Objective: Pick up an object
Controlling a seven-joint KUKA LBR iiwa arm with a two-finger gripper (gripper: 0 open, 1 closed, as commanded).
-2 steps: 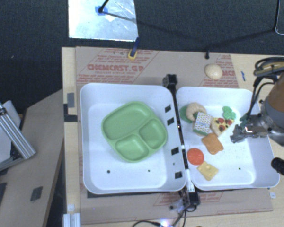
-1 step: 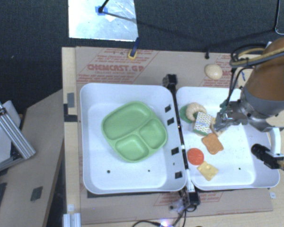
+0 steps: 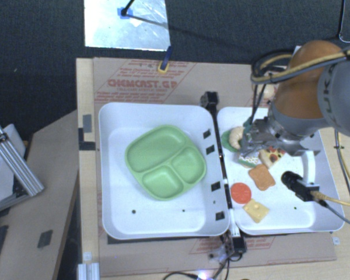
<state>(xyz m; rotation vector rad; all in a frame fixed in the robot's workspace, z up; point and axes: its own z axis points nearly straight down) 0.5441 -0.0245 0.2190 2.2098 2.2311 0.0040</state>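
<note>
Fingers (image 3: 254, 147) hang low in the right bin (image 3: 321, 212), over the far-left cluster of toy food; whether they are released or clenched I cannot tell. A cracker (image 3: 262, 177), red disc (image 3: 241, 192) and cheese (image 3: 256, 210) lie loose nearer, spread for picking. The left bin (image 3: 114, 214) holds a green tray (image 3: 165, 161).

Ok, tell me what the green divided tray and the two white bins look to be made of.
Green divided tray: probably moulded plastic, matte; one even pale green, rounded compartment ridges, soft sheen only. White bins, left bin and right bin: likely thin formed plastic, slightly glossy; smooth rounded corners and raised rims. Neither material is certain from this view.
</note>
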